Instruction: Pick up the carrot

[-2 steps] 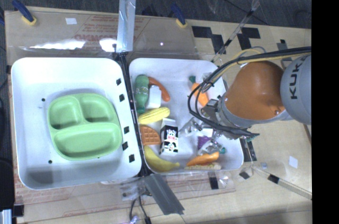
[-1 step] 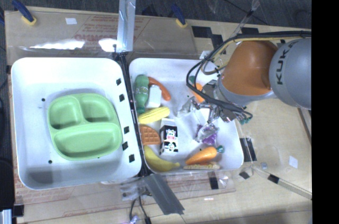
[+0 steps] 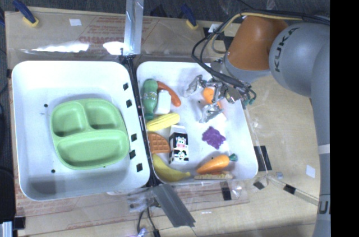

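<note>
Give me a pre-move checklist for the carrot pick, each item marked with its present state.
1. Carrot in sight, near the front wall of the right bin: ok.
2. Gripper over the carrot: not ok; it sits toward the bin's back, with the purple grapes between them.
3. Gripper free of other items: cannot tell; something orange shows at its fingers.
4. Room around the carrot: not ok; the banana lies close beside it and the bin wall runs along it.
5. Green tray out of the way in the left bin: ok.
</note>
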`<state>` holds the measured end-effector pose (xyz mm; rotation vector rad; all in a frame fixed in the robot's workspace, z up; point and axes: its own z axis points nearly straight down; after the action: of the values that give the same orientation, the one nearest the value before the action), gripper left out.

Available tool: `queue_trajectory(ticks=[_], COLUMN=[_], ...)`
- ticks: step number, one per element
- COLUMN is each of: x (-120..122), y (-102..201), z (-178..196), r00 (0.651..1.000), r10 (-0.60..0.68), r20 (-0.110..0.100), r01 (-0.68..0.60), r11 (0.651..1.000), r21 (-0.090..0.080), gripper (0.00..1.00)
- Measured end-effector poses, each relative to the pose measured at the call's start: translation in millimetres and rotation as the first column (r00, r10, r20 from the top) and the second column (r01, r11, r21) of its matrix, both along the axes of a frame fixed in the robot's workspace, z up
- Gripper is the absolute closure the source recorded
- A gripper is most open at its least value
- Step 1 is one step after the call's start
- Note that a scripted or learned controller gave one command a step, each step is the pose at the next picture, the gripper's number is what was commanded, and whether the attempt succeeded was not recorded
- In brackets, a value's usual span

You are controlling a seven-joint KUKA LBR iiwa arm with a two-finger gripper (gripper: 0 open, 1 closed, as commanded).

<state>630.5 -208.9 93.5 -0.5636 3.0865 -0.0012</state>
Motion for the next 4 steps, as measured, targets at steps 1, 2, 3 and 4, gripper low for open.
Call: queue_trajectory(ticks=[1, 2, 3, 4], x=[2, -67, -67, -14], y=[1, 10, 11, -1], z=[12, -2, -2, 0], r00=[1.000, 0.994, 0.994, 1.000], r10=[0.004, 0.107, 0.108, 0.004], r20=[0.005, -0.005, -0.004, 0.000], r01=[-0.004, -0.107, -0.108, -0.004], r11=[1.000, 0.994, 0.994, 1.000], r21=[-0.002, 0.001, 0.001, 0.000], gripper=[1.00, 1.00, 0.00, 0.00])
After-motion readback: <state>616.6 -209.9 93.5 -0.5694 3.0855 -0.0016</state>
